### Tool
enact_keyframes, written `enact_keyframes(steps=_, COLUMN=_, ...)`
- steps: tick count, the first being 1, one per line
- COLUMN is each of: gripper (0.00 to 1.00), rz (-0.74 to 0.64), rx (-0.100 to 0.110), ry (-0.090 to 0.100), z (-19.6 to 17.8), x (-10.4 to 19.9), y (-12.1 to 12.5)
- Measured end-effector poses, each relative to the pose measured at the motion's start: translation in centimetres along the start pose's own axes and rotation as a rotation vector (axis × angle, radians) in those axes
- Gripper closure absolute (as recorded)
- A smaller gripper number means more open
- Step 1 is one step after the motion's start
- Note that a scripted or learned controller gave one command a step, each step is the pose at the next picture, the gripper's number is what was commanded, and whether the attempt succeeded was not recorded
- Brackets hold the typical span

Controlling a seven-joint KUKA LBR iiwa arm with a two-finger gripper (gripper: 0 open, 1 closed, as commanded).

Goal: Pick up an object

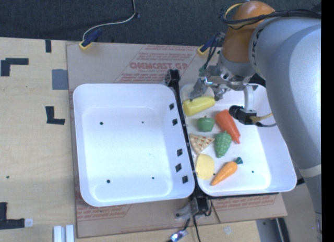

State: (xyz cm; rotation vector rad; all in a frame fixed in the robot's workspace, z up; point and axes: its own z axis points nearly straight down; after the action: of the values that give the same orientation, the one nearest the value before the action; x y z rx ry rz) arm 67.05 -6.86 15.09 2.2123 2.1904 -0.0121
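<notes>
Here the pincer (202, 93), its state unclear, hovers above the yellow toy (198, 105) beside the right bin's (271, 178) inner wall.

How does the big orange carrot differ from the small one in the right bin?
The big carrot is redder and longer; the small carrot is paler orange and shorter. The big one lies nearer the gripper, the small one near the bin's front. Both have green tops and lie flat.
</notes>
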Motion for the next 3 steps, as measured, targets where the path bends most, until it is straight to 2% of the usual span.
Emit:
enact_keyframes(steps=2, gripper=1.0, rz=0.004, rx=0.001, ry=-0.006, z=-1.2, x=0.9, y=-0.1)
enact_keyframes(steps=3, gripper=1.0, rz=-0.012, rx=0.016, ry=0.023, z=-2.9, x=4.3, y=-0.3)
